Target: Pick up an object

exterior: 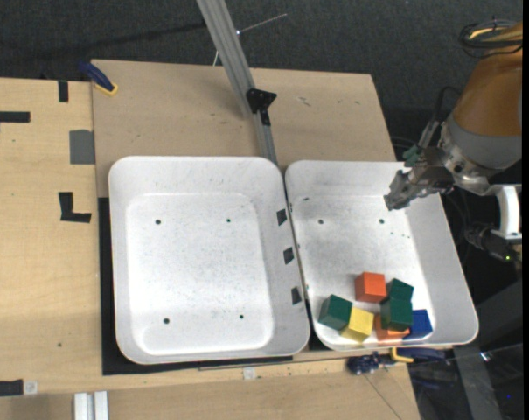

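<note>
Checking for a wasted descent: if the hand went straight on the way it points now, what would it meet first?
Probably bare floor of the right bin. The hand points down and leftward, well short of the blocks clustered in the near corner; depth is hard to judge.

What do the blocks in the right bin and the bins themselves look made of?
The blocks look like painted wood or hard plastic: flat solid colours, crisp edges, no glare. Which of the two can't be told. The right bin and left bin look like thin moulded white plastic: rounded corners, a soft sheen, speckled scuffing on the floors. The gripper hangs over the right bin's far side.
</note>
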Robot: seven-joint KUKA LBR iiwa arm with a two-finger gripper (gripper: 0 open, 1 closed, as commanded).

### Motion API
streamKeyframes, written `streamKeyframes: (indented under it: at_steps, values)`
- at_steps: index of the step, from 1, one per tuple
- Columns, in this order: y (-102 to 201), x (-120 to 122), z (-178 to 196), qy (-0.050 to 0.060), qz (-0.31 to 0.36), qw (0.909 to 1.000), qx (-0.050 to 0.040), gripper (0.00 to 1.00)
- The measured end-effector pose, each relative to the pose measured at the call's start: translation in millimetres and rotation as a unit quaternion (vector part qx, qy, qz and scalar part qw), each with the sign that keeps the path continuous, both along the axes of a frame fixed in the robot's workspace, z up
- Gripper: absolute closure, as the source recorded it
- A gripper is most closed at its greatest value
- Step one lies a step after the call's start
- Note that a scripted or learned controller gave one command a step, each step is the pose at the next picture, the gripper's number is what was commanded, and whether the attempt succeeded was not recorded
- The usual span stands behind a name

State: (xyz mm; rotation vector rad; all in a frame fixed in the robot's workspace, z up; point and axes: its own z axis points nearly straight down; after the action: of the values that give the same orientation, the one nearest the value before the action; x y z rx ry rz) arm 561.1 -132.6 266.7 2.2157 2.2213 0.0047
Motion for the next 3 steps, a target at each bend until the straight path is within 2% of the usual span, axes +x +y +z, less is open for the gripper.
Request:
streamKeyframes:
  at_steps: [1,3]
  values:
    - [60,18,-8,0.003,0.002,1.0000,0.0009,1.00]
    - [153,60,-37,0.003,0.002,1.0000,0.0006,1.00]
